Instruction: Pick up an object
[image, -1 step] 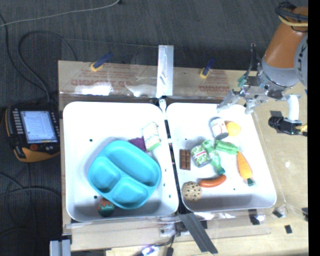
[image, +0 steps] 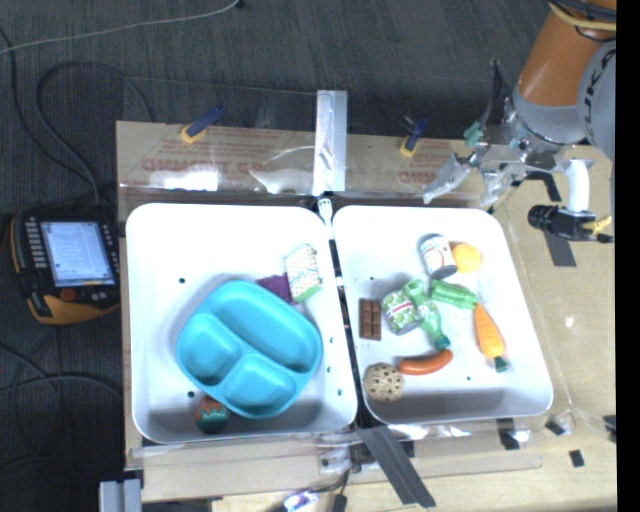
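My gripper hangs above the bench just behind the far rim of the right bin, its two fingers spread apart with nothing between them. Below it in that bin lie a small can, a yellow lemon, a green packet, a green vegetable, a carrot, a red sausage, a cookie and a chocolate bar. The can and lemon are the closest items to the gripper.
The left bin holds a blue divided plate, a small carton, a purple item and a red-green toy. A teach pendant lies left of the bench. Clamps grip the back edge.
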